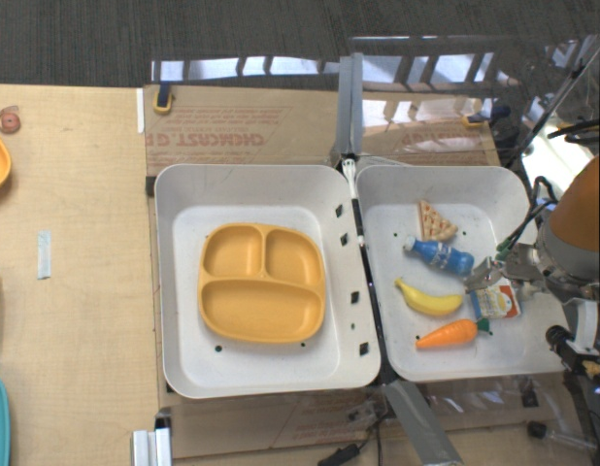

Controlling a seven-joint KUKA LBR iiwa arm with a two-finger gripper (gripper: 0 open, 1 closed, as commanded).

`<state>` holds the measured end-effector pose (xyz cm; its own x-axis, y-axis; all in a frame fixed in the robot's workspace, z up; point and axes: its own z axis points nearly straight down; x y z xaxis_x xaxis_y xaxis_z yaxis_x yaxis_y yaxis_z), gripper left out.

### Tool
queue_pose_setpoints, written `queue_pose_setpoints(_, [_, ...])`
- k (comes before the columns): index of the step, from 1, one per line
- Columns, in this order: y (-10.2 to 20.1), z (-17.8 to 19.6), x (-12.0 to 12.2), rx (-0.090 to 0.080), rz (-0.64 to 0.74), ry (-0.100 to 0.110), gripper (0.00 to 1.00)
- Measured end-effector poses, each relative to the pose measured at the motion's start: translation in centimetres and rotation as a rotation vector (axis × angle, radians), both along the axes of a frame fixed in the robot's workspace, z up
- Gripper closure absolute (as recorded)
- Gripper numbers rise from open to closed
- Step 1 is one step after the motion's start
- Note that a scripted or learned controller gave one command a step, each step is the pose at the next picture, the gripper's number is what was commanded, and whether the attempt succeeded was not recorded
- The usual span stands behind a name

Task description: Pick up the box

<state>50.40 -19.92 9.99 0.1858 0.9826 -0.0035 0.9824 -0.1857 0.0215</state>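
The small box (498,302) lay in the right bin (378,289), beside the banana (428,299) and carrot (448,334). The pincer (489,272) sat right above it, likely to grab it; whether it was spread could not be told.

Item count: two bins, six objects.

Two shallow white bins: left (169,260), right (397,178). One each: orange three-compartment plastic plate (263,282), yellow banana (428,298), orange carrot (448,334), blue bottle (442,256), waffle-patterned wedge (435,220), small white-and-orange box (498,302).
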Motion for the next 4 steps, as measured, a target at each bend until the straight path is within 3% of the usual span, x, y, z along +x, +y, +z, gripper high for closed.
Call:
queue_pose_setpoints(1, [-0.1,0.0,-1.0,-0.001,0.016,-0.001,0.00])
queue_pose_setpoints(2, [0.5,1.0,-0.8,0.009,0.022,-0.002,1.00])
queue_pose_setpoints(3, [0.4,1.0,-0.8,0.009,0.022,-0.002,0.00])
queue_pose_setpoints(4, [-0.2,0.0,-1.5,0.003,0.054,0.002,0.00])
